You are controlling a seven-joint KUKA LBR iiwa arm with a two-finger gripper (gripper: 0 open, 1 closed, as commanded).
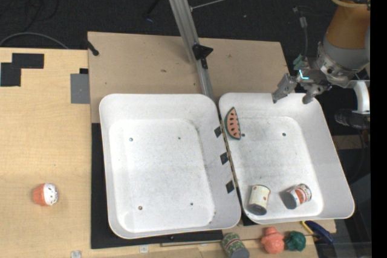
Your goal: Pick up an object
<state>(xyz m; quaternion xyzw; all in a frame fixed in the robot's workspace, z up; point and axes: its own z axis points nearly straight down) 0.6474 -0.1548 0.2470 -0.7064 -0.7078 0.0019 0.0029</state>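
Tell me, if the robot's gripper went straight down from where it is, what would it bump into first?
Probably just the right bin, near its far rim. The gripper hangs over that corner; the watermelon slice and both cans lie well off its line. Height is hard to judge.

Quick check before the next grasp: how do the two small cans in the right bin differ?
The white can has a pale cream side; the red-labelled can has a red and white label. The white can points its dark end toward the near rim; the red-labelled can lies slantwise, dark end to the left. The white can lies nearer the divider. Both lie tipped over in the right bin, apart, far from the claw.
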